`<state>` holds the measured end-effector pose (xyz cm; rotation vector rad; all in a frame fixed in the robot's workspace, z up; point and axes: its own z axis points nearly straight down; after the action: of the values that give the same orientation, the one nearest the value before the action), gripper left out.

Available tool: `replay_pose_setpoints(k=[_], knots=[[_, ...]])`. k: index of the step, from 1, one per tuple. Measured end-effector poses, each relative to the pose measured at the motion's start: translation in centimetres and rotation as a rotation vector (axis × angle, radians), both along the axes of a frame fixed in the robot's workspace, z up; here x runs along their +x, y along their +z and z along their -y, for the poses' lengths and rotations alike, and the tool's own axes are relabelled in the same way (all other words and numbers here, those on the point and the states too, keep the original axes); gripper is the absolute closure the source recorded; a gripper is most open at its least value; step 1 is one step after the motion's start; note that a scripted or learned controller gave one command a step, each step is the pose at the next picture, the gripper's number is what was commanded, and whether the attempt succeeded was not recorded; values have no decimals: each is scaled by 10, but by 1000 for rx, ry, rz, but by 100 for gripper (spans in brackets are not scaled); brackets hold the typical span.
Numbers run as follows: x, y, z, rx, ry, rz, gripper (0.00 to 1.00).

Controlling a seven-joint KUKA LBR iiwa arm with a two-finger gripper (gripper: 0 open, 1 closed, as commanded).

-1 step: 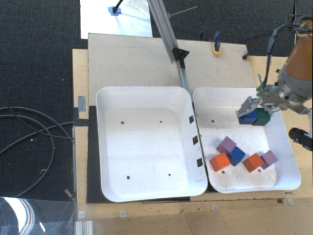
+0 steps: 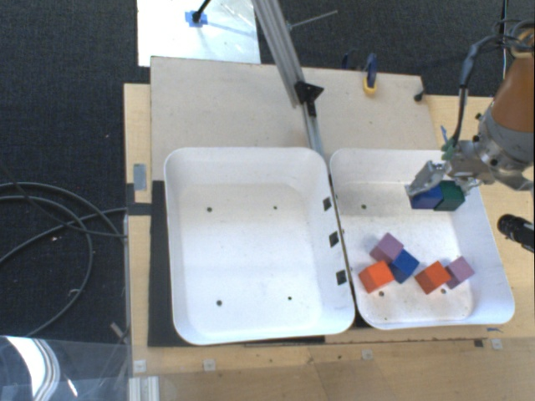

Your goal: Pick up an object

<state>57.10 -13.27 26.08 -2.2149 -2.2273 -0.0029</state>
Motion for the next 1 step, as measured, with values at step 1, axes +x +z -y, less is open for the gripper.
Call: replay_pose_setpoints(k=[1], knots=[[-51, -13, -83, 3, 6, -4, 100]])
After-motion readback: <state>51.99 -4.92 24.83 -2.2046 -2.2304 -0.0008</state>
